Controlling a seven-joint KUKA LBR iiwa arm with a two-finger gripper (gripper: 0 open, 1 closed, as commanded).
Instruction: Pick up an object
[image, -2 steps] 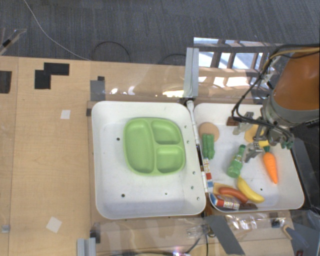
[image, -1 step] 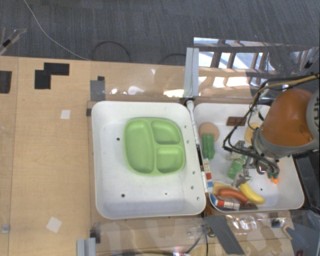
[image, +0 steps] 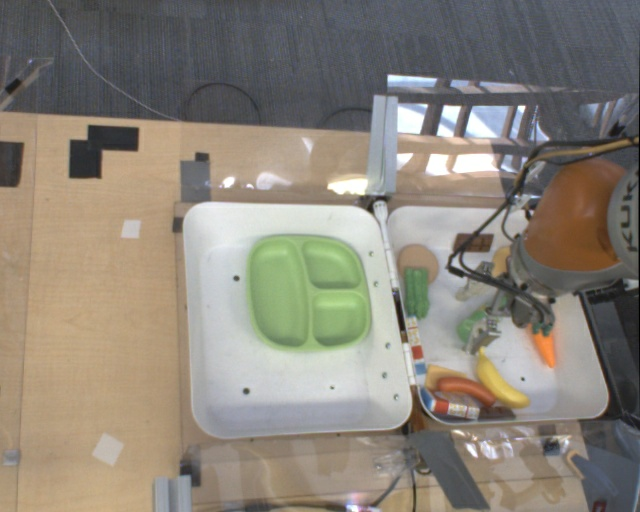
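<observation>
- Yellow banana (image: 500, 380) and a red hot dog (image: 462, 386) lie at the near edge of the right bin (image: 590, 385).
- Orange carrot (image: 544, 347) sits just behind the banana.
- Gripper (image: 487, 328) hangs over a small green toy (image: 470, 326); I cannot tell how it stands.
- Green plate (image: 307, 291) sits in the left bin (image: 220, 390).

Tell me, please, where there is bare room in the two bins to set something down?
Left bin: bare floor all round the green tray, widest below it. Right bin: crowded with the banana, carrot and gripper.
</observation>
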